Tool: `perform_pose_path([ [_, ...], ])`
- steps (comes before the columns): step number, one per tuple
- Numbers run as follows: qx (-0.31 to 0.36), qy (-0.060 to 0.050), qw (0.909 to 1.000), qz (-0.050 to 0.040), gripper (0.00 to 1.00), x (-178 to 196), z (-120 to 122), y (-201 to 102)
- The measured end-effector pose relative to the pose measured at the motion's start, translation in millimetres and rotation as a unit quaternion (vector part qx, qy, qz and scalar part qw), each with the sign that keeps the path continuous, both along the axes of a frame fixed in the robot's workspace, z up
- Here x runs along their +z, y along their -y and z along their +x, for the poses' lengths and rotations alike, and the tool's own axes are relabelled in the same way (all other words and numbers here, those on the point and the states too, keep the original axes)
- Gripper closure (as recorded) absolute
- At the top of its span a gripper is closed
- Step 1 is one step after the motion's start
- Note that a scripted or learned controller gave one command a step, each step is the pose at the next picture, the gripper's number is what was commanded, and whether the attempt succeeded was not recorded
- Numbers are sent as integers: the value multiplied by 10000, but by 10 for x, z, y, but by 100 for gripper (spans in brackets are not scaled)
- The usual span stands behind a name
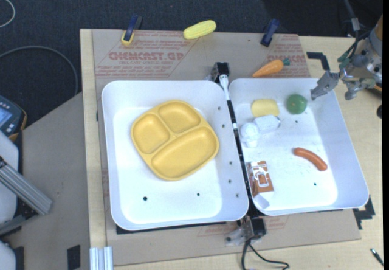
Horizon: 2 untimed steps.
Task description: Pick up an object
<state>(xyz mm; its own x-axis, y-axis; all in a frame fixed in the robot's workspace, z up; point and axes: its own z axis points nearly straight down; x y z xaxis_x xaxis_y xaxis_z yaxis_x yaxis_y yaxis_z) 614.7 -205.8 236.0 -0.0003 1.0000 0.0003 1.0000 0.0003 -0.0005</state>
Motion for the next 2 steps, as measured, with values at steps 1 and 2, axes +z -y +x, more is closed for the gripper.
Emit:
perform_pose_path([
  [1,21,105,9999,-28,0,2601,372,-464],
  [2,42,-4,10000,14,0,2650,-271,-1448],
])
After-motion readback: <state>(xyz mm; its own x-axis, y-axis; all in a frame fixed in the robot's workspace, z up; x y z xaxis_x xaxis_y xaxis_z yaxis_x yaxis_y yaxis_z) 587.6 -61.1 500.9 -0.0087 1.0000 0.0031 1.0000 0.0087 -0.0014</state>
